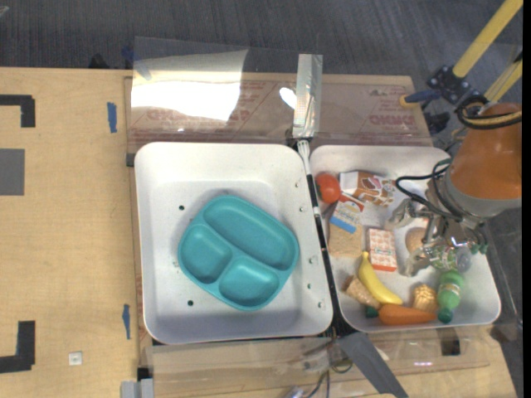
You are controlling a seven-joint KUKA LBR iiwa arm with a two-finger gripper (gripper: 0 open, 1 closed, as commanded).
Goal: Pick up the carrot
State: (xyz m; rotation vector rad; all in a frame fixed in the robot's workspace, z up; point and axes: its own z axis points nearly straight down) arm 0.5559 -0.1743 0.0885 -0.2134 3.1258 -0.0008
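Note:
The carrot [406,314] is orange and lies lengthwise against the front wall of the right bin [489,309]. It sits between a yellow banana [375,280] and a green bottle [449,294]. My gripper [431,244] hangs over the right half of that bin, beyond the carrot and a little to its right, with a small tan item between the two. The metal parts of the gripper blend into the clutter below it. The grey arm with its orange band [491,162] comes in from the right edge.
The right bin also holds a red tomato [328,187], several small food boxes [381,248] and a corn piece [424,295]. A teal divided plate [240,251] lies in the left bin [158,181]. A clear sheet covers the bench behind both bins.

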